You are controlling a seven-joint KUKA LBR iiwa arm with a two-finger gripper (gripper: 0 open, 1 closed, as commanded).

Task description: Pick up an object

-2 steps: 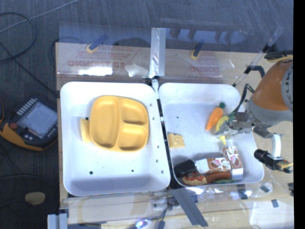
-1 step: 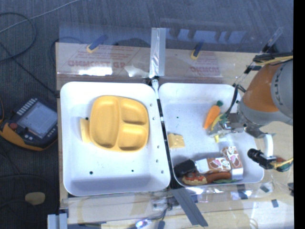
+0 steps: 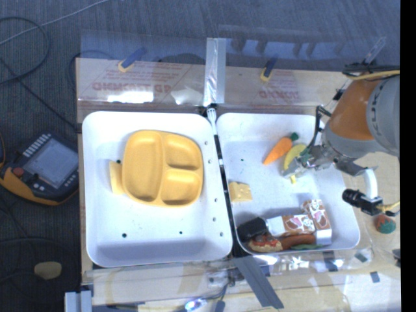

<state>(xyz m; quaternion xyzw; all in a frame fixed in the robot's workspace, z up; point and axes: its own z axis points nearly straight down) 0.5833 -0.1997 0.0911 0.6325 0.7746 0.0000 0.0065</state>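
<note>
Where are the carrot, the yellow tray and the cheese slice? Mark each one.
carrot [image 3: 278,150], camera view, middle of its orange body, right bin.
yellow tray [image 3: 162,167], camera view, the ridge between its compartments, left bin.
cheese slice [image 3: 240,192], camera view, its flat face, by the right bin's left wall.

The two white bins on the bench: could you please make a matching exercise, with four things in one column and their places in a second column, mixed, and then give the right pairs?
Things:
1. yellow divided plastic tray
2. orange toy carrot
3. pale yellow cheese-like wedge
4. red and white printed carton

Places:
A. upper part of the right bin, near the hand
B. right bin, near its front edge
C. middle of the left bin
D. right bin, beside the divider

Pairs: 1-C, 2-A, 3-D, 4-B
</note>
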